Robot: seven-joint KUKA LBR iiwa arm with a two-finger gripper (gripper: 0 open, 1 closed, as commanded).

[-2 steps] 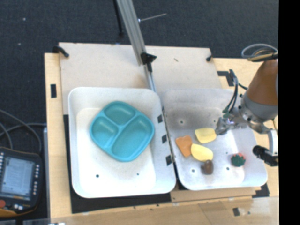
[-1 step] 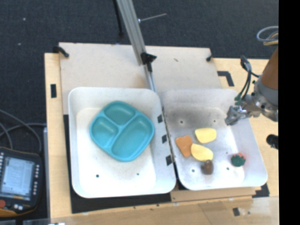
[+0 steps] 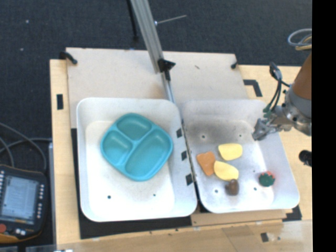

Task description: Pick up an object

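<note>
1. Camera view: no legible writing anywhere.
2. Gripper [image 3: 261,128] at 3 o'clock over right bin [image 3: 215,114]; finger state cannot be told.
3. Right bin holds, toward 5 o'clock: two smooth yellow pieces [image 3: 230,151] [image 3: 226,170], orange wedge [image 3: 207,163], brown lump [image 3: 232,187], green-red item [image 3: 266,179].
4. Left bin [image 3: 94,193]: glossy teal divided plate [image 3: 137,146], three compartments.

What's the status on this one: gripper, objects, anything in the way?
Gripper over right bin's upper right, nothing seen in it. Two yellow pieces, orange piece, brown piece, green-red piece lying below-left. Teal plate in left bin. Path open.
</note>
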